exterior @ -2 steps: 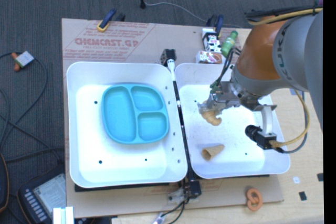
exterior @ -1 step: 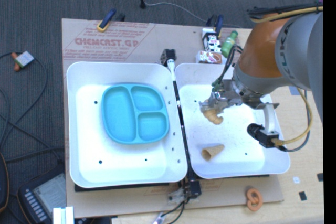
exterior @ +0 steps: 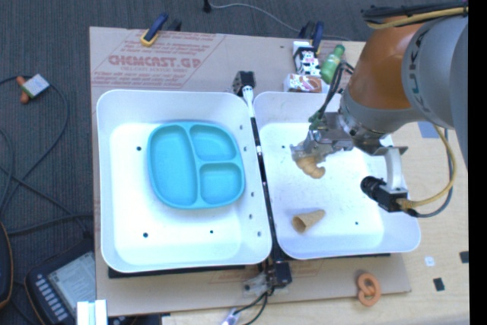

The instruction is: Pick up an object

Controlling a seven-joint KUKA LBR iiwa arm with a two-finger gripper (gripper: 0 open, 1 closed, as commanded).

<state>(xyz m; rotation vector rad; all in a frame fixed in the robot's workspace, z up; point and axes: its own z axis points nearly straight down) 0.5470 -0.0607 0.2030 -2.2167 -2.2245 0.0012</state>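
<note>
In the right bin (exterior: pixel 358 236), a tan, lumpy object (exterior: pixel 311 167) lies near the middle. My gripper (exterior: pixel 310 153) is low over it, right at its upper edge, and the wrist hides part of it. Whether the tan object is held does not show from this angle. A tan cone-shaped object (exterior: pixel 308 220) lies on its side nearer the bin's front edge, apart from the gripper. The grey arm with its orange band (exterior: pixel 388 80) reaches in from the right.
The left bin (exterior: pixel 125 232) holds a blue divided plate (exterior: pixel 195 164). A black connector with a yellow cable (exterior: pixel 383 192) hangs off the arm over the right bin's right side. Small packages and a green bottle (exterior: pixel 330 65) stand behind the right bin. An orange ring (exterior: pixel 368 288) lies on the bench in front.
</note>
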